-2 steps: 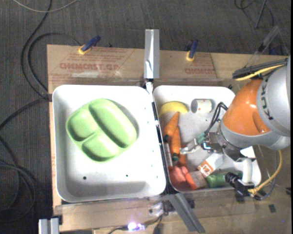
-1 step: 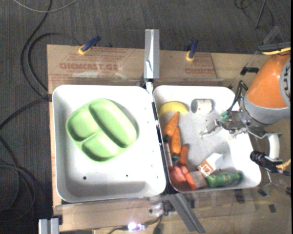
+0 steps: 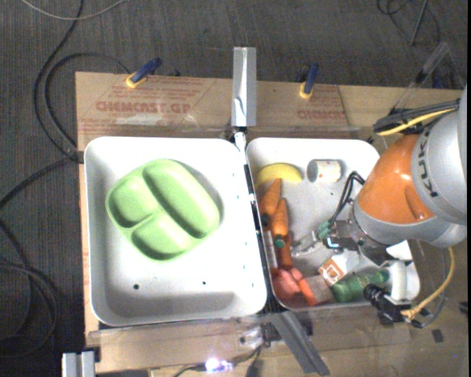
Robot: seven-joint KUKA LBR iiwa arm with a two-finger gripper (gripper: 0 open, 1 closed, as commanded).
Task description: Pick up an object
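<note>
Wooden bench [image 3: 157, 104] carries two white bins. Left bin [image 3: 110, 289] holds green tray [image 3: 163, 208]. Right bin [image 3: 361, 149] holds carrots [image 3: 276, 210], banana [image 3: 279, 172], white cup [image 3: 323, 170], green bottle [image 3: 359, 285]. Gripper [image 3: 318, 240] low over bin centre, near carrots; grip state unreadable.
</note>
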